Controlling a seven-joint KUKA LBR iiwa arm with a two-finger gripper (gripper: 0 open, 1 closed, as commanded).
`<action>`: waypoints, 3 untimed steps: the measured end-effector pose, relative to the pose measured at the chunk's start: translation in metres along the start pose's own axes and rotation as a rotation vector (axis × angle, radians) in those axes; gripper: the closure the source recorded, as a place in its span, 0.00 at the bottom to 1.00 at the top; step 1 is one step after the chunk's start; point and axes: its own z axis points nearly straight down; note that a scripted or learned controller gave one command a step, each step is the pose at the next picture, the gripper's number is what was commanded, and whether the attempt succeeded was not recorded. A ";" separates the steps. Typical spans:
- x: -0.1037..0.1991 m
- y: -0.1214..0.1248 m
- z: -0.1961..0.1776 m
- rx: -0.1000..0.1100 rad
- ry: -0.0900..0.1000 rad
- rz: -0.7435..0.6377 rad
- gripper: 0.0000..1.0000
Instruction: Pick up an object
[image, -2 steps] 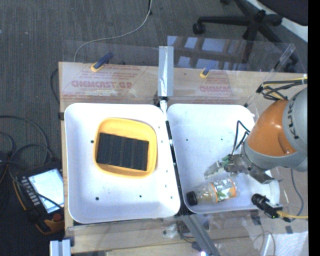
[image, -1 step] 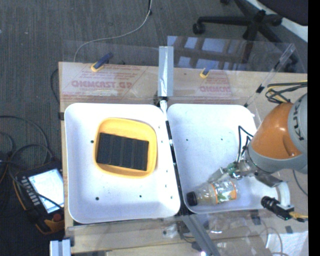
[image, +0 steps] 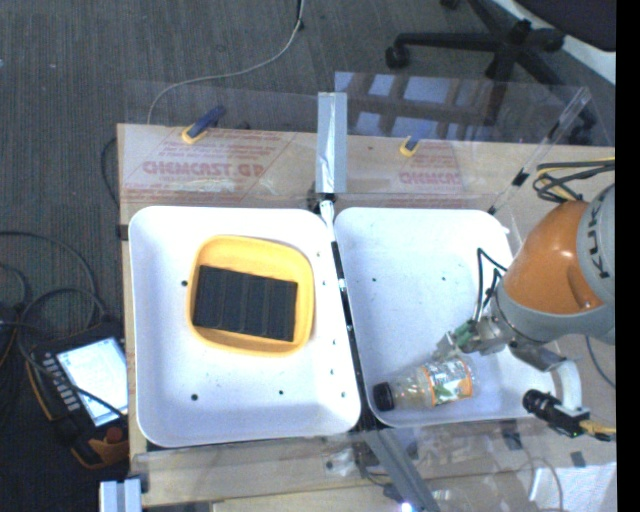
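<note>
A small clear plastic bottle (image: 428, 385) with an orange label and a black cap lies on its side at the front of the right bin (image: 400, 260), cap pointing left. My gripper (image: 463, 340) is low in that bin, just behind the bottle's right end, close to it or touching it. The grey and orange arm (image: 555, 280) covers the bin's right side. A yellow dish (image: 215, 255) holding a flat black ribbed block (image: 246, 303) sits in the middle of the left bin (image: 160, 390).
A raised divider (image: 342, 300) runs between the two bins. Cables (image: 565, 180) hang at the right by the arm. A tablet and wires (image: 85, 372) lie on the floor to the left of the bench.
</note>
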 end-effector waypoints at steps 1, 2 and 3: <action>0.000 0.000 0.000 0.000 0.000 0.000 0.00; 0.001 0.001 0.012 -0.008 -0.009 -0.026 0.00; 0.002 0.005 0.003 -0.014 -0.008 -0.027 1.00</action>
